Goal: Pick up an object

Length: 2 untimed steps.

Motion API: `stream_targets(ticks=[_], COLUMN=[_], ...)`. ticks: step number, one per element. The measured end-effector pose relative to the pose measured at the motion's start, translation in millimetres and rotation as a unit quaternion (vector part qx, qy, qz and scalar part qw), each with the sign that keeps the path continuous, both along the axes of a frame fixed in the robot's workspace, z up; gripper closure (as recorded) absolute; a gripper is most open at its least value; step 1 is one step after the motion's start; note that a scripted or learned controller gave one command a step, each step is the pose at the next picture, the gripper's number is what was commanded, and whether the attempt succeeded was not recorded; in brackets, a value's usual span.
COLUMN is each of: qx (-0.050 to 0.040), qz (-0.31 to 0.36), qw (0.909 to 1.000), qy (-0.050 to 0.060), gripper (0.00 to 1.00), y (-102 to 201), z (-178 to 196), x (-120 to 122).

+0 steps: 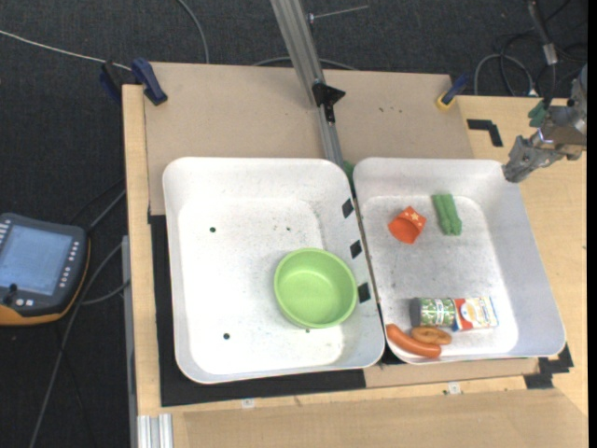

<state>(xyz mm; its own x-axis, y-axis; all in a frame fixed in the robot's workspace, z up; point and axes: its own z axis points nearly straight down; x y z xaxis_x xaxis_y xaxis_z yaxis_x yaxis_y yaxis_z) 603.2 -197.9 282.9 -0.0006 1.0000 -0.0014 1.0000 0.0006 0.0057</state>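
My gripper (520,164) hangs at the far right, over the upper right corner of the right bin (522,241), and nothing shows in it. Inside that bin lie a small orange-red cup (407,225) on its side and a green block (448,214) near the back. A small carton with a green and red label (454,314) rests near the front, with a red sausage-like toy (414,342) just in front of it at the rim. The left bin (224,213) holds a light green bowl (314,288), upright, at its front right.
A metal pole (303,49) slants down from the top to the gap between the bins. Blue clamps (149,80) hold the bench board's back corners. A handheld control pendant (35,267) lies on the floor at the left.
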Motion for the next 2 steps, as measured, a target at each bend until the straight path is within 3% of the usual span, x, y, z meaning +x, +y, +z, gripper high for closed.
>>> stream_targets(ticks=[1, 2], qx=[0.0012, 0.0012], qz=[0.002, 0.002], qw=[1.0, 1.0], qy=[0.002, 0.003], gripper=[1.0, 1.0], y=[51.6, 97.4], z=[-5.2, -21.7], x=[5.8, -3.6])
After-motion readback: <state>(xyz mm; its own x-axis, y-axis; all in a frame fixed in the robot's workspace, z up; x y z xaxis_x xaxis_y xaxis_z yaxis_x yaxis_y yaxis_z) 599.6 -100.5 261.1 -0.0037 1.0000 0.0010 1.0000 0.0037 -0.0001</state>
